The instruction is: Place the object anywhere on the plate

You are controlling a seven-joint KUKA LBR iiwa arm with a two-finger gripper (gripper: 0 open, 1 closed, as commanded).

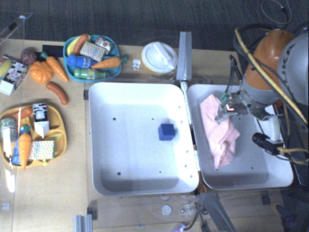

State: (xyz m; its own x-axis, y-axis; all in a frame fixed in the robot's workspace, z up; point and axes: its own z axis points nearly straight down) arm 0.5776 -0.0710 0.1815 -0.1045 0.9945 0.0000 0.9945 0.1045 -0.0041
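A small blue cube (167,131) lies alone in the left bin (120,149), right of its middle. In the right bin (263,166) a crumpled pink cloth (220,132) stretches down the left side. My gripper (225,112) hangs low over the cloth's upper part, at or just above the fabric. The arm's grey wrist and orange band (270,50) hide the bin's upper right corner. A round white plate or lid (159,56) on a yellow base stands on the bench behind the bins, near the divider.
On the bench's left side, a yellow plate (58,129) and a blue bowl (113,71) hold toy food, with loose toy vegetables (48,71) nearby. Black cables (270,146) trail over the right bin's right side.
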